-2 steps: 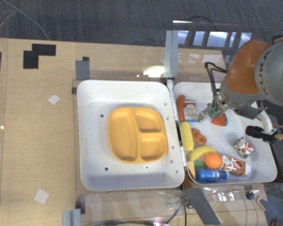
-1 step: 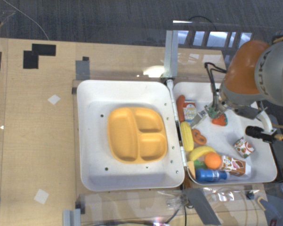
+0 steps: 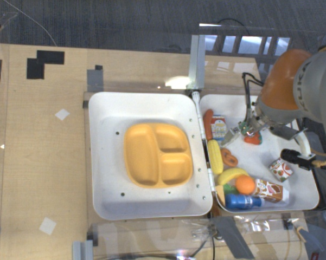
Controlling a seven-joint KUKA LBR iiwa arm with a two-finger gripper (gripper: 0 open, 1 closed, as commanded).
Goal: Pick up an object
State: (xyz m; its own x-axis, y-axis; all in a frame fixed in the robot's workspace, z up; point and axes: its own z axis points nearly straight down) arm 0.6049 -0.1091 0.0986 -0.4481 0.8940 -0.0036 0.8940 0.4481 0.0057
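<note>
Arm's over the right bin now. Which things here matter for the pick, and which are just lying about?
Matter for the pick:
gripper
small red item just beneath it
right bin

Lying about:
yellow divided plate in the left bin
orange
banana
corn cob
blue bottle

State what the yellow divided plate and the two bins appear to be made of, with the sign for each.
Yellow divided plate: probably moulded plastic, matte, one even colour with soft rounded compartment edges. Left bin and right bin: likely white plastic, smooth, slightly glossy, with rounded corners.
</note>
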